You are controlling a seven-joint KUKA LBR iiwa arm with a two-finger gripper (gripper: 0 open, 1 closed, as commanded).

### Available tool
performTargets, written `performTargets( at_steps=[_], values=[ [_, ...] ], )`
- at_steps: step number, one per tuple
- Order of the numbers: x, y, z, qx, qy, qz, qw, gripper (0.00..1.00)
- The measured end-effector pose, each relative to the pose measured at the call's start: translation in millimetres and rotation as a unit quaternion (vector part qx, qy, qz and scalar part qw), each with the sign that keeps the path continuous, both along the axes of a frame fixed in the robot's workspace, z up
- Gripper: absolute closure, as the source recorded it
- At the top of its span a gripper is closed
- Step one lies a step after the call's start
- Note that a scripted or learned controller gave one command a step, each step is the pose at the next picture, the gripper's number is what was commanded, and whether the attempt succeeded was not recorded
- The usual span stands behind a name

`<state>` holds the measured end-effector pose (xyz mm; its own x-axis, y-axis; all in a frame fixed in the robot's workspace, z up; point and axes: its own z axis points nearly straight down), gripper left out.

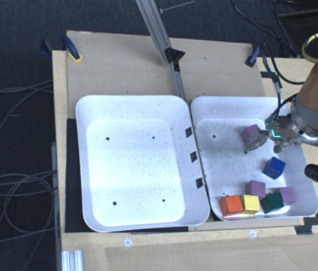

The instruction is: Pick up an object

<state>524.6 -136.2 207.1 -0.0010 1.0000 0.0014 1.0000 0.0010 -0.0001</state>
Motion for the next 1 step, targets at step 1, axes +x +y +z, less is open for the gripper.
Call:
performTargets(
  at_steps=[1],
  values=[
    [-5.6, -2.9, -61.7, 0.0006, 0.004, -0.001, 1.0, 0.0]
  ],
)
